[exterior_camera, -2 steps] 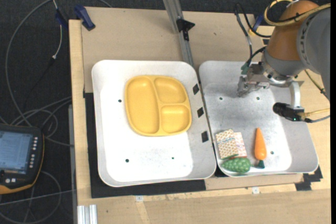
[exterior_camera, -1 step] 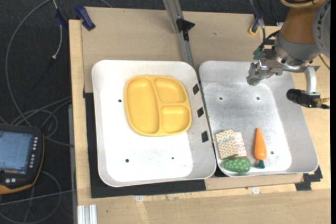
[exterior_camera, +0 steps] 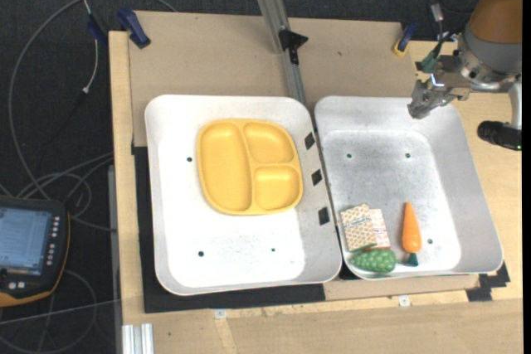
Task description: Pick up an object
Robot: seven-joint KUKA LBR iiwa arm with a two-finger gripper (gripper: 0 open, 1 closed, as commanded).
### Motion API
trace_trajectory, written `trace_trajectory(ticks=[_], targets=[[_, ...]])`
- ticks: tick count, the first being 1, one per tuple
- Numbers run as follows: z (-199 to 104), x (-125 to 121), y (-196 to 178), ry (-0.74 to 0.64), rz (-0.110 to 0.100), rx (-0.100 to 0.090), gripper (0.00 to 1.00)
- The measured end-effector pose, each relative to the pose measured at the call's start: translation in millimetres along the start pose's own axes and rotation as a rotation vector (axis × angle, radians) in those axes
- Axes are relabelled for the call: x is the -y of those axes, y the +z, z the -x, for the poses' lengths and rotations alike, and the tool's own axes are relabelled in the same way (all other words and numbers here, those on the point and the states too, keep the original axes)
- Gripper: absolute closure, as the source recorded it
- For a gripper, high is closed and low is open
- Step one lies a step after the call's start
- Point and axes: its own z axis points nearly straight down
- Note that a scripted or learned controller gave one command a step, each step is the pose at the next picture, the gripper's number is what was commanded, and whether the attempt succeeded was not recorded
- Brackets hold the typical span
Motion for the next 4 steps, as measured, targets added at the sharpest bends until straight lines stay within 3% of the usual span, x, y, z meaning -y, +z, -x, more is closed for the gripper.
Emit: trace_trajectory(ticks=[1,3,4], targets=[[0,-2,-55,-0.001,0.000,-0.001,1.00],[-100,4,-53,-0.006,-0.011,-0.006,1.00],[-153,8,-31,-0.006,-0.013,-0.006,1.00]])
